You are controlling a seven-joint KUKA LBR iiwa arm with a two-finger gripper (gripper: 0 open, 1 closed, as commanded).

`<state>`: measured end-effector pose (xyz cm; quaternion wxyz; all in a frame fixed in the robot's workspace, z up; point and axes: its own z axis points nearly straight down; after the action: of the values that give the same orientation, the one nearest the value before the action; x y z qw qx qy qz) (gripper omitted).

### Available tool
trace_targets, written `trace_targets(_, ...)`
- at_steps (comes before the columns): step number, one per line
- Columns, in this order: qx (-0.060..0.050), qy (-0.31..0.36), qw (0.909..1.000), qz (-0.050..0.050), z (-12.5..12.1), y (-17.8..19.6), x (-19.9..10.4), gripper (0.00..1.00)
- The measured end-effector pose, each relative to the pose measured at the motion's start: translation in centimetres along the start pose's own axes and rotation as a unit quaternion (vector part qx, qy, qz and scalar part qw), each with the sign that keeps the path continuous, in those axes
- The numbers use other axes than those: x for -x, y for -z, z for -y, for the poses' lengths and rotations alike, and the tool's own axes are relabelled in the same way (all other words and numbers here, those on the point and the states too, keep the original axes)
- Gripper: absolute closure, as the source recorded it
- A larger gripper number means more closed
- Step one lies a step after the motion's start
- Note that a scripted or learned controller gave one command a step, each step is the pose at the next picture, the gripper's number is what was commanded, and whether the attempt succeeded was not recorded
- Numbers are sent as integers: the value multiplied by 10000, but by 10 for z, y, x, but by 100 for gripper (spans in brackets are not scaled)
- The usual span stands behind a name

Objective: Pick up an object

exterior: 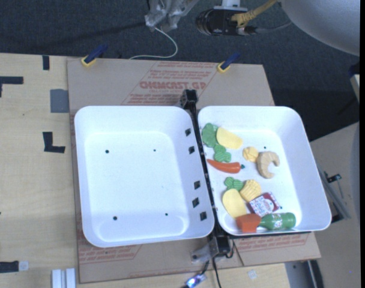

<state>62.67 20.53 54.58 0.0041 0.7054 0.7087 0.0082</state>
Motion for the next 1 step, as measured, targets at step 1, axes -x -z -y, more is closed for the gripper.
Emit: trace_targets(1,-189,-15,9998,62,67,-205,-5,100)
